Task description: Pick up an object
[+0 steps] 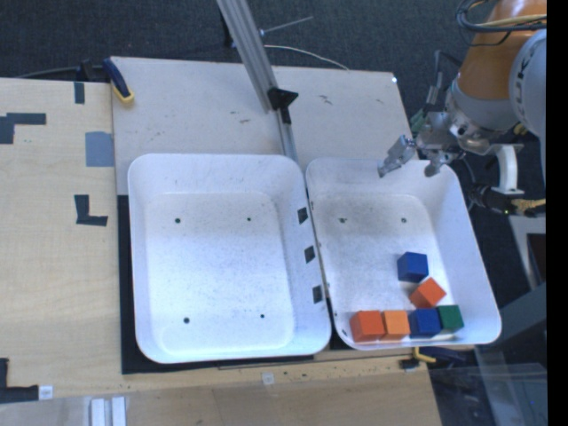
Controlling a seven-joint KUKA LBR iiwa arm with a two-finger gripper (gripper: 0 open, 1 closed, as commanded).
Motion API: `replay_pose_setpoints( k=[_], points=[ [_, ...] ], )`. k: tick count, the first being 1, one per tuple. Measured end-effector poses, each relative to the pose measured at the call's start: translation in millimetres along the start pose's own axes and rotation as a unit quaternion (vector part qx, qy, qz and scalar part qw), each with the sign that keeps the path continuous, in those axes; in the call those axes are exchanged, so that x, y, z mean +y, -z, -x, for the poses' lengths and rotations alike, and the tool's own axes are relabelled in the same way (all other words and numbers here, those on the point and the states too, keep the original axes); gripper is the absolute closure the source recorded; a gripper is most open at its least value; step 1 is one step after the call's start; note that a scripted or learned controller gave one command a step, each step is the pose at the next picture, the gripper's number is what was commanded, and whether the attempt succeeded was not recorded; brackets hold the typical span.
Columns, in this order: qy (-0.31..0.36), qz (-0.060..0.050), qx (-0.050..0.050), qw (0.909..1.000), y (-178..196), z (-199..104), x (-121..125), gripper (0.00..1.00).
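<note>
Tool (411,161) open above right bin (461,229)

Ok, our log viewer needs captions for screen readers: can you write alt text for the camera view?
A grey-and-orange arm holds its tool over the far edge of the right white bin, which holds six small blocks in blue, orange and green at its near right corner. The left white bin sits beside it.

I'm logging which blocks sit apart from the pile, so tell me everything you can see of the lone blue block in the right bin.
The blue block is a small cube of plain, matte, solid blue, with no markings that show. It rests on the floor of the right bin, turned slightly askew to the bin's walls. It lies just above the orange block, very close to it; whether they touch cannot be told. The gripper is well away, over the bin's far rim.
</note>
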State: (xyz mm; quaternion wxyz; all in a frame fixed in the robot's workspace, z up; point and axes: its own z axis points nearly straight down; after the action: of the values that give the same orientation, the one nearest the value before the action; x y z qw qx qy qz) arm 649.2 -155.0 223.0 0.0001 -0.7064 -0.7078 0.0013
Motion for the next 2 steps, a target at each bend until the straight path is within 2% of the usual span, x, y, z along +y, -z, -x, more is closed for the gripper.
replay_pose_setpoints(
  k=[1, 2],
  points=[
    [-0.002, -0.004, 0.000, 1.0000, -73.0, 38.8, -18.8, 0.00],
    [-0.001, -0.003, 0.001, 1.0000, -135.5, 49.6, -52.8, 0.00]
  ],
)
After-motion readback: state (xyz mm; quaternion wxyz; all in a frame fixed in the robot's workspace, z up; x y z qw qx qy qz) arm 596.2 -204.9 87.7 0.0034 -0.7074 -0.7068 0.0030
